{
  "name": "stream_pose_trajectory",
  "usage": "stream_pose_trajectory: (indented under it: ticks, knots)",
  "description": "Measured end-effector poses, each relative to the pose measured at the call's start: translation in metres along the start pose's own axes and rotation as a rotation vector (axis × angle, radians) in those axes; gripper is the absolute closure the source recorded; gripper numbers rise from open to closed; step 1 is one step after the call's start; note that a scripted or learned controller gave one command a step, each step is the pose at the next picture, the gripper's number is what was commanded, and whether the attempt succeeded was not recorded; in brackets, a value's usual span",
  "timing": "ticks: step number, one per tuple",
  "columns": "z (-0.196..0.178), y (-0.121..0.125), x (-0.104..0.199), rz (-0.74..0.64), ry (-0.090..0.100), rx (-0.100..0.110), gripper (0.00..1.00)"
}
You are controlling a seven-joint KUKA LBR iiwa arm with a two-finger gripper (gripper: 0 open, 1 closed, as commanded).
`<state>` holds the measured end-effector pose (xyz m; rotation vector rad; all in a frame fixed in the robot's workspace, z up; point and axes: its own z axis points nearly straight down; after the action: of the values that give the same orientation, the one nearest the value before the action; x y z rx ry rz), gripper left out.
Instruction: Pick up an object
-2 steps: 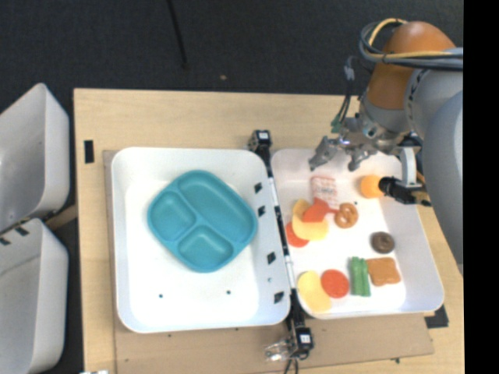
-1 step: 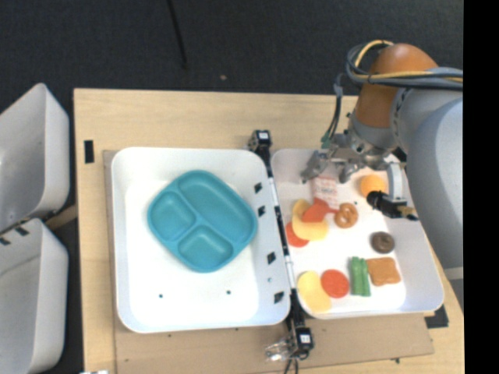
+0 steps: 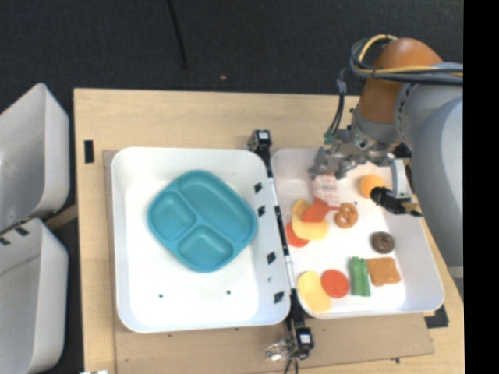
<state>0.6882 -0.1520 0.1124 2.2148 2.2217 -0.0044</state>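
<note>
Pink obj [image 3: 324, 187] just below hand [image 3: 337, 164]

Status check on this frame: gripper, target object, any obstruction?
Gripper low at right bin's far end, above a pink-white item; grasp unconfirmed. Toy foods crowd close: red-yellow pieces, pretzel. Blue tray alone in left bin.

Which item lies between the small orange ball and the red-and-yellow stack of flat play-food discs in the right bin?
A brown pretzel-shaped ring lies between the orange ball and the red-and-yellow discs, seen in the camera view.
</note>
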Motion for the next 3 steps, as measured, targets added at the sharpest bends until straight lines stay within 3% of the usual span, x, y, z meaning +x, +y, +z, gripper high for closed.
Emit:
stream_pose_trajectory:
  ticks: [2, 3]
  knots:
    - [-0.112, 0.003, 0.000, 0.001, 0.004, -0.005, 1.00]
    - [-0.129, 0.004, -0.001, -0.001, 0.005, -0.001, 1.00]
